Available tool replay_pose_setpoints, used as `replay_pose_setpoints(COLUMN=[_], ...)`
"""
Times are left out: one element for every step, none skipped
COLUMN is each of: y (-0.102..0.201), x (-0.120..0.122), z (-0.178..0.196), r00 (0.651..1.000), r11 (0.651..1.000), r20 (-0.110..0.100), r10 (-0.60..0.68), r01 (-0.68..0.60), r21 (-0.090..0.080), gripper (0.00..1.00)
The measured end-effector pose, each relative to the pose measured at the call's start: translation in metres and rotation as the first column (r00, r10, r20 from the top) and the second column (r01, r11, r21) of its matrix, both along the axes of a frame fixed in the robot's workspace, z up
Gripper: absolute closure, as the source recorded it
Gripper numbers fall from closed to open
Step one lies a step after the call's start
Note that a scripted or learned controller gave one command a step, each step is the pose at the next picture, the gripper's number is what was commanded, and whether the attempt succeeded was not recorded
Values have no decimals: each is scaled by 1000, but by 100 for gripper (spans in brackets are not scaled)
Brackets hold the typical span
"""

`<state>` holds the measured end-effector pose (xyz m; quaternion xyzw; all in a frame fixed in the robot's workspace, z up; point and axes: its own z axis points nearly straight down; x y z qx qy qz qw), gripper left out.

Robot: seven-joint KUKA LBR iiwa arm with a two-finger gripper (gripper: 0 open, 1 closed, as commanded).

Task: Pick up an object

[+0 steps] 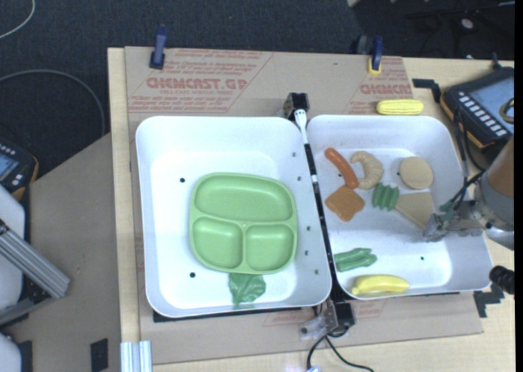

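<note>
Divided plate in left bin; food pieces in right bin.

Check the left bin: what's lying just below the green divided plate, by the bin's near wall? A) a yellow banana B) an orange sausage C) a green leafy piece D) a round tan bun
C: a green leafy piece lies against the near edge of the green divided plate in the left bin.
</note>
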<state>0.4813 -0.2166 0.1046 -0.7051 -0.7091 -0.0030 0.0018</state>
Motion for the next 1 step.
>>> replay_pose_setpoints(y=[-6], x=[-2], z=[-21], r00=[1000], r11=[1000], r20=[-4], r10=[-6], r01=[6], r21=[-4], gripper=[100])
